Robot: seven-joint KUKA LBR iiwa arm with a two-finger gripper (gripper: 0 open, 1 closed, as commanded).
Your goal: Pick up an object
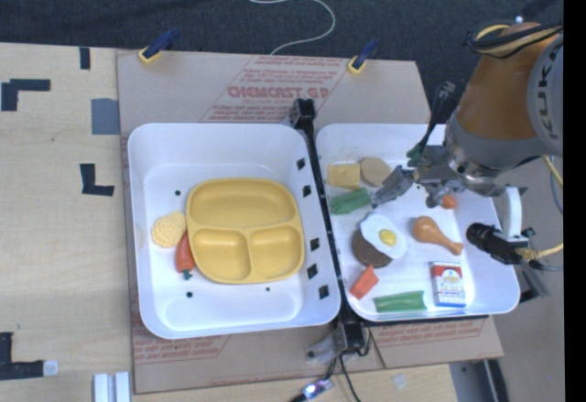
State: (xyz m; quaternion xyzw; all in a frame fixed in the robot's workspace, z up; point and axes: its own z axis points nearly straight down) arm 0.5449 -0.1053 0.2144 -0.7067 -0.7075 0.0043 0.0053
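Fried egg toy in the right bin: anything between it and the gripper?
Nothing visible. The gripper hangs over bare bin floor just up-right of the fried egg; the green piece lies to its left, off that line.

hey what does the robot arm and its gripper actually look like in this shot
The arm is a thick, rounded body with a broad orange band and grey metal below it toward the wrist. Part of dark lettering shows on its right side. The gripper is small, dark grey and black, with slim fingers. A thin dark cable runs up beside it.
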